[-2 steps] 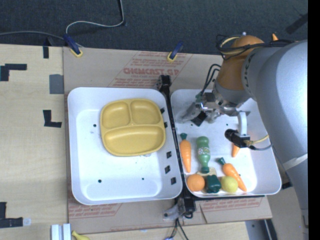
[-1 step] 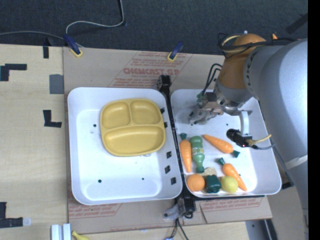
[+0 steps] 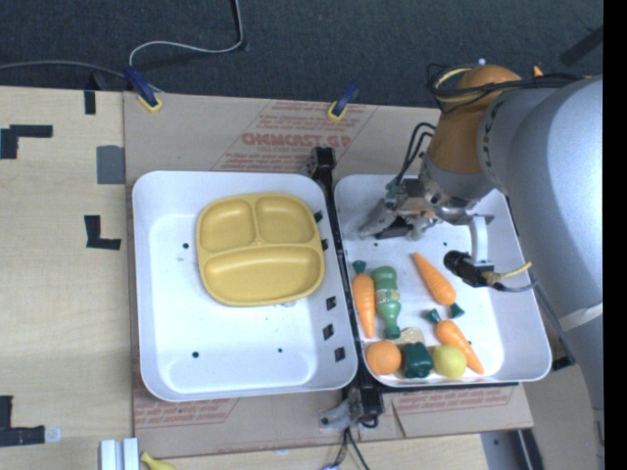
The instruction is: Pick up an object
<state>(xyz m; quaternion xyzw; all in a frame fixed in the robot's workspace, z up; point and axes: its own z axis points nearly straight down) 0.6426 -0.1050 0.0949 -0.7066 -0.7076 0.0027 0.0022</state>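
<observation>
My gripper (image 3: 384, 227) hangs over the upper left part of the right bin (image 3: 519, 311), its two fingers spread open and pointing down-left with nothing between them. Below it lie toy foods: an orange carrot (image 3: 363, 304) by the bin's left wall, a second carrot (image 3: 432, 277) to the right, and a third (image 3: 458, 346) near the front. A green vegetable (image 3: 385, 282) and a teal piece (image 3: 390, 313) lie between the carrots. An orange fruit (image 3: 384, 357), a dark green pepper (image 3: 417, 360) and a yellow lemon (image 3: 450, 362) sit along the front wall.
The left bin (image 3: 162, 292) holds a yellow divided plate (image 3: 262, 247) at its upper middle. The grey arm (image 3: 558, 164) with its orange band (image 3: 460, 135) covers the right bin's far right side. A black clamp (image 3: 322, 161) sits between the bins.
</observation>
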